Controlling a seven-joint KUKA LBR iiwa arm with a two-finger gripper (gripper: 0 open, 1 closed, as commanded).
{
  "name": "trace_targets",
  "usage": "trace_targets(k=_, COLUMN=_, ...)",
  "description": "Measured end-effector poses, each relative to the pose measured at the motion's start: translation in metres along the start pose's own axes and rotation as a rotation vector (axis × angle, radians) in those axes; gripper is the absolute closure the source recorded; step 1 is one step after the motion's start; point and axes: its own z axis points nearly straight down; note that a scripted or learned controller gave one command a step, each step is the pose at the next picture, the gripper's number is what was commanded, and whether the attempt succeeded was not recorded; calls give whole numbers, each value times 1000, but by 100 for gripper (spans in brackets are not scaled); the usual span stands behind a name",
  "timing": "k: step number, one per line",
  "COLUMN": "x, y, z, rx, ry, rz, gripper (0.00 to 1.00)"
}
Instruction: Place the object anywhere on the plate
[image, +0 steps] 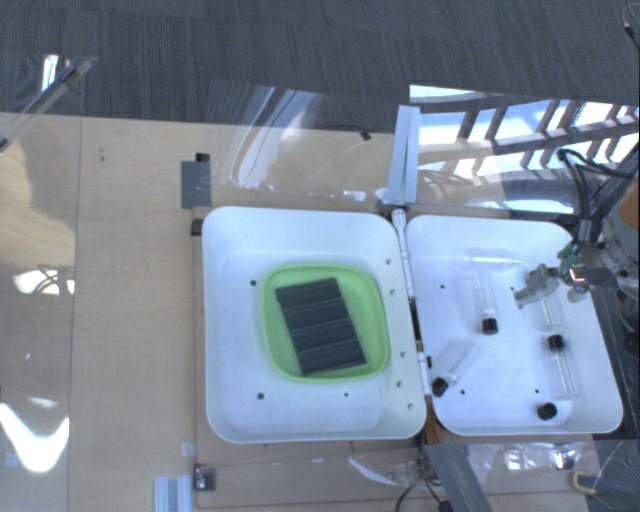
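Observation:
A green square plate (372, 300) sits in the left white bin (230, 330). A dark grey ribbed block (319, 326) lies flat on the plate, slightly turned. My gripper (530, 287) hangs over the upper right part of the right bin (440, 250), reaching in from the right edge. Nothing shows in its grasp. Several clear tubes with black caps lie in the right bin: one (487, 306) just left of and below the gripper, one (553, 325) below it, one (452, 366) near the bin's left wall.
Another capped tube (560, 390) lies at the right bin's front right. A metal post (403, 160) stands behind the seam between the bins. Cables (590, 185) hang at the far right. Bare wooden bench (100, 300) extends to the left.

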Motion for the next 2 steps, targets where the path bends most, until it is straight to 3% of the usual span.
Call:
trace_targets(k=1, x=-34, y=75, z=14, rx=-1, ry=-1, rz=-15, gripper=0)
trace_targets(k=2, x=-31, y=25, z=-150, rx=-6, ry=-2, rz=104, gripper=0)
